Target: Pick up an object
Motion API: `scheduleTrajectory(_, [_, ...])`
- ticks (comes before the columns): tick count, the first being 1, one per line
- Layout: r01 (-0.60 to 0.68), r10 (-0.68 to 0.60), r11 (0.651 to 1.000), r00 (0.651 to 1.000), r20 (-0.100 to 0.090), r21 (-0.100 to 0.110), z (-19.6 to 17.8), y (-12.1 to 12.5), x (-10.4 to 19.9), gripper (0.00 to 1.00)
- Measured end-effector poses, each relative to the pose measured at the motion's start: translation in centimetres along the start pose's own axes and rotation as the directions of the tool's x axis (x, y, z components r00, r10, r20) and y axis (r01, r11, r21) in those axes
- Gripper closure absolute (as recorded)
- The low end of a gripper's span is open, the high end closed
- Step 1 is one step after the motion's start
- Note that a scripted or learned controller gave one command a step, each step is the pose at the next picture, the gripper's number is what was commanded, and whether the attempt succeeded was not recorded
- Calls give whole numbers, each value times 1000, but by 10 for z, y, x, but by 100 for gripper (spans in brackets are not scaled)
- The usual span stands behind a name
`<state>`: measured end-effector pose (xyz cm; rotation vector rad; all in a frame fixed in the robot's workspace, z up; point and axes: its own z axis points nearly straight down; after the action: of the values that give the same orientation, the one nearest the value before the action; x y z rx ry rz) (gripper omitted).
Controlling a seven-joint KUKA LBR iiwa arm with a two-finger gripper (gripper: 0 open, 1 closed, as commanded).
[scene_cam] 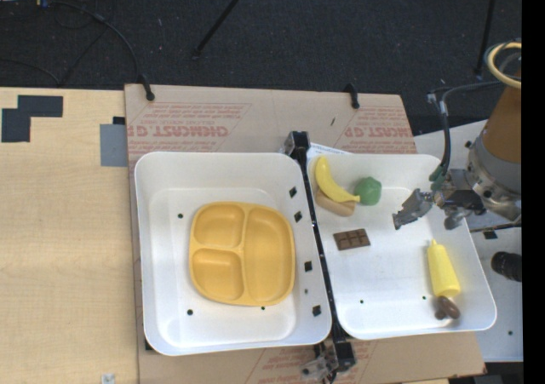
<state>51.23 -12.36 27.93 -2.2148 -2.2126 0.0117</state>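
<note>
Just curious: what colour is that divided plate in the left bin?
Yellow. The divided plate shows best in the overhead camera view.

Arm [502,131] cut off at right

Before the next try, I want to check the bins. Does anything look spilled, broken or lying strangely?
Nothing stands out. The yellow divided plate lies flat in the left bin. In the right bin, the banana, green ball, brown block and yellow bottle lie apart, nothing spilled. The hand is over that bin.
</note>
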Motion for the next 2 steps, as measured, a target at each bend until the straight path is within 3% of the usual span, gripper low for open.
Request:
scheduleTrajectory(1, [2, -2, 1000, 1000, 1, -9, -4, 1, 0, 0])
scheduleTrajectory(2, [1, -1, 1000, 1000, 1, -5, 40, 3, -2, 0])
